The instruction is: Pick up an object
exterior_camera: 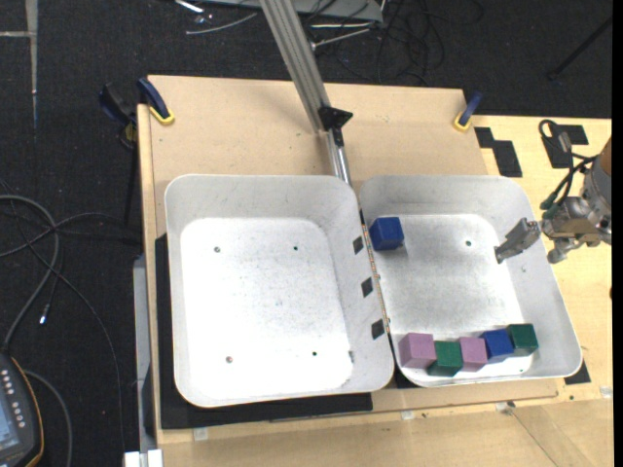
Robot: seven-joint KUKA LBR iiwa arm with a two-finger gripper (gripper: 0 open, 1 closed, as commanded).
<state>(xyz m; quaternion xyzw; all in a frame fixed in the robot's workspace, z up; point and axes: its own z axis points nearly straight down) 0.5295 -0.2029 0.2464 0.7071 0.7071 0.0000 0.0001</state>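
My claw sits over right edge of right bin, fingers spread apart, nothing between them. Lone blue cube near that bin's upper left, well apart from claw. Row along bottom wall: pink cube, green, pink, blue, green. Left bin alongside on table.

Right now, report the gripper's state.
Gripper: open, holding nothing, poised over the right bin's far right side, apart from the blue cube.
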